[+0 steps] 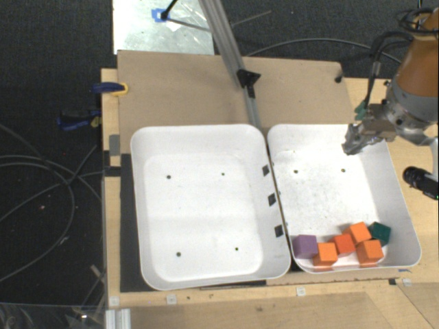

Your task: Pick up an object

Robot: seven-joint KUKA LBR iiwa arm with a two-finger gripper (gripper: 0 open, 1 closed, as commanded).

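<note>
Hanging over the far right part of the right bin (394, 184), the jaws (354, 142) sit at the end of the grey arm (415, 94), which enters from the desk's right edge with its orange band showing above the wrist. Whether the jaws stand open or closed cannot be told from this slanted view, and nothing shows between them.

The blocks lie well apart from the jaws, bunched along the near edge of the right bin toward its near right corner. There are six in all: one purple block (305, 245) at the left end of the bunch, four orange blocks, and one dark green block (380, 233) at the right end. Of the orange ones, one (327, 253) sits just beside the purple block, another (344, 243) touches it on the right, a third (360, 232) lies a little farther back next to the green block, and the fourth (370, 251) sits nearest the bin's near right corner.

The left bin (147, 204) lies side by side with the right one on the brown desk (185, 88). A grey pole (226, 40) slants across the desk's far edge.
</note>
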